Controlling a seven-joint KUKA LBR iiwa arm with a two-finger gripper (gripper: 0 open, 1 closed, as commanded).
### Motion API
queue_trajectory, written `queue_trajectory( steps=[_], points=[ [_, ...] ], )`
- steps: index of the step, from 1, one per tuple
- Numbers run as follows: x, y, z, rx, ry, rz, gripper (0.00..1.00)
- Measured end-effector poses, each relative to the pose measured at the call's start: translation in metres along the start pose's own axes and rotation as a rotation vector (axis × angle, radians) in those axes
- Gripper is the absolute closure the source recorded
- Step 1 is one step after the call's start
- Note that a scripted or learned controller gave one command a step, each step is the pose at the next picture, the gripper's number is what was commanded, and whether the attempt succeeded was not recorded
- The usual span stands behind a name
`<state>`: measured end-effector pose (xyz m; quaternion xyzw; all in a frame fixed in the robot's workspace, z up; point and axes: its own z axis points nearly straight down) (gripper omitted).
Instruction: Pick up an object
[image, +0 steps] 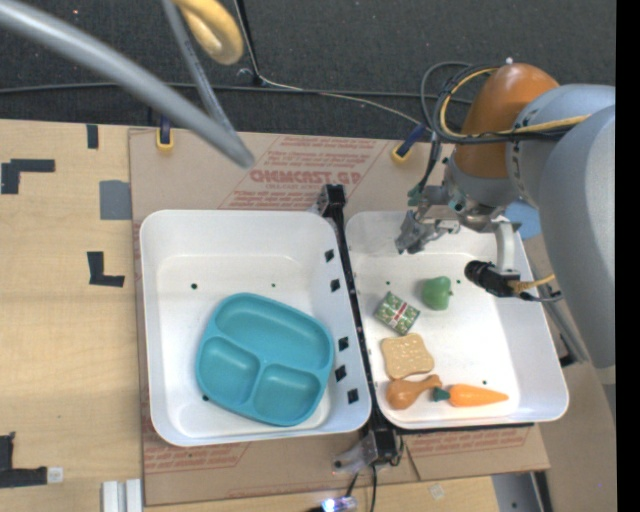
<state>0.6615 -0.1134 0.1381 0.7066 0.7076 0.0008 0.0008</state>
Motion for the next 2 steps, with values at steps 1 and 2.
queue_trajectory(
  steps=[1,2],
  points=[
    [0.01,-0.003,-0.05,-0.002,0.0,-0.001,1.0],
    [0.01,-0.002,-0.066,0.001,0.0,0.0,1.0]
  ],
)
